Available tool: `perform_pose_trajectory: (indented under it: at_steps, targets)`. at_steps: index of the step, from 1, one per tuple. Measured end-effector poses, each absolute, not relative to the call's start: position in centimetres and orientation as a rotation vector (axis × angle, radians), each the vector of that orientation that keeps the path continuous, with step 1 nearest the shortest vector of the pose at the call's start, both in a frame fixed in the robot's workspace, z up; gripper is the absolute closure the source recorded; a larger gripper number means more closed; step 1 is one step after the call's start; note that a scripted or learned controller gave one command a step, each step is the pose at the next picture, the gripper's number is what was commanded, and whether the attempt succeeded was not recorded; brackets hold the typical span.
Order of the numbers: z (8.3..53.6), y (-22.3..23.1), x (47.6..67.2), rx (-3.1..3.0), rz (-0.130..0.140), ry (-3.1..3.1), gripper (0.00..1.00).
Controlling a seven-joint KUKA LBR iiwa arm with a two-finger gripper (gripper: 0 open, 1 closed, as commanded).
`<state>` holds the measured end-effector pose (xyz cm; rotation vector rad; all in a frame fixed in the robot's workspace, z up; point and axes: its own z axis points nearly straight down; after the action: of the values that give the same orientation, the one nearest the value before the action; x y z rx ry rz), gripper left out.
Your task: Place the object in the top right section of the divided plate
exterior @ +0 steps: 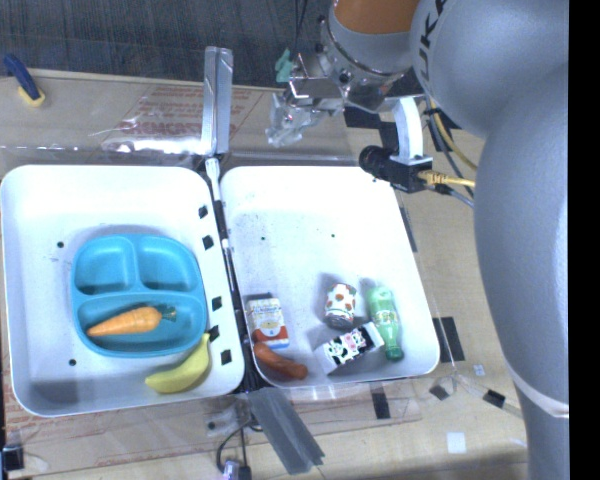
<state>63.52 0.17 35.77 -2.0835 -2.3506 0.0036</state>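
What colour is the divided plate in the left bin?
Light blue; the divided plate shows best in the camera view.

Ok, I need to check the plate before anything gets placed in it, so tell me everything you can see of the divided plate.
The divided plate is light blue, looks like smooth plastic, and is roughly rectangular with rounded corners. Raised ridges split it into two smaller sections at the top and one long section along the bottom. It lies flat in the left white bin, near its middle. A carrot rests in the long bottom section. A banana lies just outside its lower right corner, close to or touching the rim.
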Motion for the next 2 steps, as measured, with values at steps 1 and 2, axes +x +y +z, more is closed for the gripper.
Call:
perform_pose_trajectory:
  at_steps: [1,2]
  targets:
    - [22.4,6.5,59.5,-2.198,0.007,-2.238,1.00]
    - [44.4,4.8,63.8,-1.818,-0.001,-2.563,1.00]
